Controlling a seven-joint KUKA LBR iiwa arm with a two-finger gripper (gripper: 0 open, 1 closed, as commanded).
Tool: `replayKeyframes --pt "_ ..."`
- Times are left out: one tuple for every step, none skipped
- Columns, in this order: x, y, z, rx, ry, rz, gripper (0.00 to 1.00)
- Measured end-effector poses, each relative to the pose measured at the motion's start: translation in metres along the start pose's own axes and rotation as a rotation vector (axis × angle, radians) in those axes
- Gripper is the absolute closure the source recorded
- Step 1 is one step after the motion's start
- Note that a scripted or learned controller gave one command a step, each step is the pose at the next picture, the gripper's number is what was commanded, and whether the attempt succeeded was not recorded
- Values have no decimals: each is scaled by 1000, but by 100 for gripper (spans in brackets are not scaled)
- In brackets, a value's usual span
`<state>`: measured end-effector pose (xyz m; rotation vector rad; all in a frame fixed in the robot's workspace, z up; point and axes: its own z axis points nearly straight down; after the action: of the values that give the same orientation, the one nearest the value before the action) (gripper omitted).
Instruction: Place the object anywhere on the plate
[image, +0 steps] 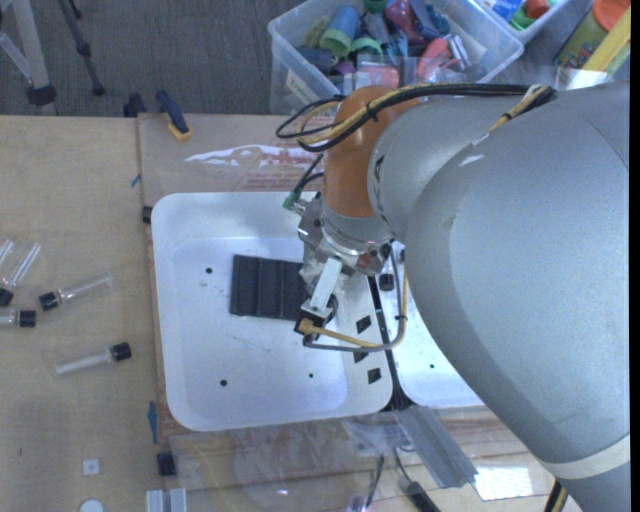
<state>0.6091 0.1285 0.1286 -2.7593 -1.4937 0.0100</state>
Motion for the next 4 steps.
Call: replayKeyframes --pt "79 -15 -31 -6 3 188 100" --pt "60 -85 34 -10 10 -149 100" --pt "14 -155 -159 -6 1 -325 100" --pt "8 -162 24 -2 -1 -13 100"
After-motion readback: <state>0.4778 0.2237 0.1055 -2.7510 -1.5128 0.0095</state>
